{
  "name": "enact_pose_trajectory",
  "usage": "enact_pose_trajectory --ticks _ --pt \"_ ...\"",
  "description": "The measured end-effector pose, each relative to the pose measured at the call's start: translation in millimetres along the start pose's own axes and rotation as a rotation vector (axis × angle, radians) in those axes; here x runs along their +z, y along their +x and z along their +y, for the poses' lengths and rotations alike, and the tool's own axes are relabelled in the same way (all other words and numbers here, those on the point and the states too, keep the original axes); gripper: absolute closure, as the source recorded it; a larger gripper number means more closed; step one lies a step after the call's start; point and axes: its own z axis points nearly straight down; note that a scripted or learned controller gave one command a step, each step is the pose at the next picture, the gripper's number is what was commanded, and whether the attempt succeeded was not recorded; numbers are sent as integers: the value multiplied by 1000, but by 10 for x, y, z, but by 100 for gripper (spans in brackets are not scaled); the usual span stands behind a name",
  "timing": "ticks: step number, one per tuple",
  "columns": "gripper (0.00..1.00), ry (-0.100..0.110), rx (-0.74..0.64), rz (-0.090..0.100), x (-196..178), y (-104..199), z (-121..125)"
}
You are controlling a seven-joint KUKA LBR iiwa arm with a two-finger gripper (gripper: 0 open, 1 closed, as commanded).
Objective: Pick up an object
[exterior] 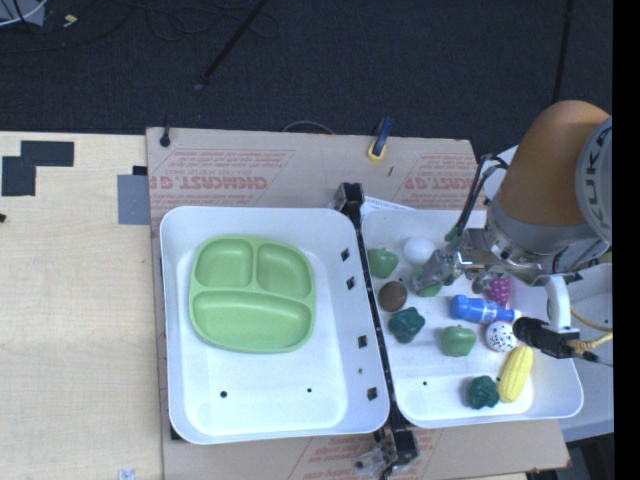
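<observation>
My gripper point(438, 271) hangs low over the back middle of the right bin point(560, 408), below the grey and orange arm point(548, 183). A white ball point(418, 250) lies just to its left, and a small green piece point(428, 288) sits right under its tip. Close by are a green round item point(381, 261), a brown ball point(392, 295), a blue cylinder point(480, 310) and a pink grape cluster point(497, 289). The wrist hides how the tip meets the green piece.
The right bin also holds a dark green lump point(406, 324), a green apple point(458, 340), a dotted white ball point(500, 336), yellow corn point(516, 371) and a dark green floret point(482, 392). A green divided plate point(252, 294) lies in the left bin point(190, 388).
</observation>
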Motion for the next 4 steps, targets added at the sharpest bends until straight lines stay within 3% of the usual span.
enact_pose_trajectory --ticks 2,3,4 --pt "0 -4 2 -1 871 40 72" --pt "0 -4 4 -1 1092 58 67" --pt "100 -5 11 0 977 43 68"
